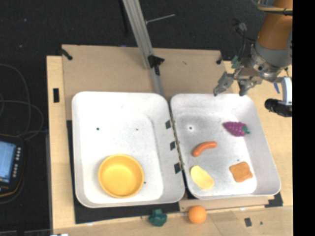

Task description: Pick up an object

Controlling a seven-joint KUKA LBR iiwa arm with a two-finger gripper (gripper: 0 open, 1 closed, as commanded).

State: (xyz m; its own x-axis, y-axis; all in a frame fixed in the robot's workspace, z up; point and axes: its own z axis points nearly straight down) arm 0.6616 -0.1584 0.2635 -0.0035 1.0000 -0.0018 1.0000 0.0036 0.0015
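Hovering with fingers spread apart and nothing between them, the gripper should drop straight onto the purple grapes, the nearest object just below it in the right bin, closing squarely across the bunch.

Orange band above grey metal wrist, thin black cables, tool with two dark fingers
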